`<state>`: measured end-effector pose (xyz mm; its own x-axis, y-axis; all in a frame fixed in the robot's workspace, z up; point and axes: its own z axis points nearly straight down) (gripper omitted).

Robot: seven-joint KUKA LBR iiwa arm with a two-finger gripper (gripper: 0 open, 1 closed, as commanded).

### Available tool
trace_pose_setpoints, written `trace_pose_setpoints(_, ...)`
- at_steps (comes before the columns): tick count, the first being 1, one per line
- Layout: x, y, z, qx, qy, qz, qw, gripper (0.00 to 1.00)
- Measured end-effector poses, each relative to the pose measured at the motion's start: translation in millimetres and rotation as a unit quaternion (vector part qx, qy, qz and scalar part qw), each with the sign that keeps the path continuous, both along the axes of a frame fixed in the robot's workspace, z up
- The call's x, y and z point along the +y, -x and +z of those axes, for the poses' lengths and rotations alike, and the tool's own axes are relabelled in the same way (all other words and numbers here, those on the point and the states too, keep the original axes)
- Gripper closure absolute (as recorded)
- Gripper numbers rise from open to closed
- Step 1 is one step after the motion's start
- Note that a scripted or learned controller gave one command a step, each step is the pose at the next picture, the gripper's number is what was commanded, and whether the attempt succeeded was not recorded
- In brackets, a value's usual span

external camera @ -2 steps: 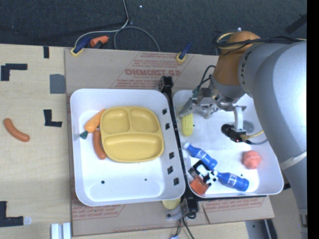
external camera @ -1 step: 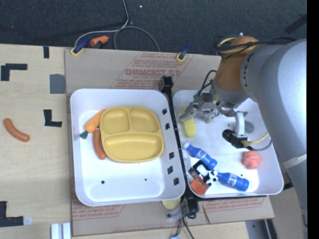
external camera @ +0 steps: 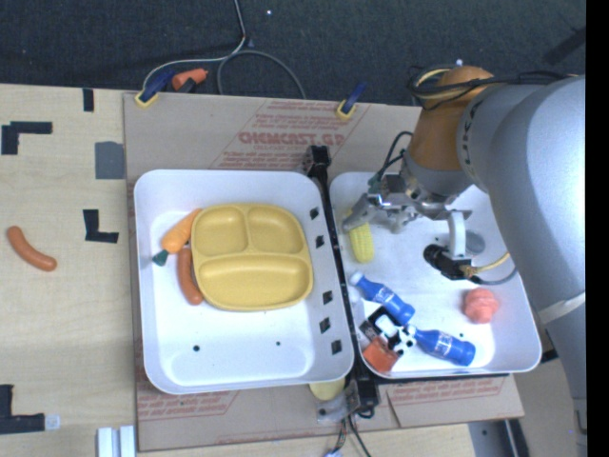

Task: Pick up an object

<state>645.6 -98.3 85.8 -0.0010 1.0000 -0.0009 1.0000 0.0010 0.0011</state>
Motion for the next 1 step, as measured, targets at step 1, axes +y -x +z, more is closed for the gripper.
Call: trace_pose_setpoints(1,3.7,3.7,0.1,-0.001,0.0007,0.000,1.0000,0.00)
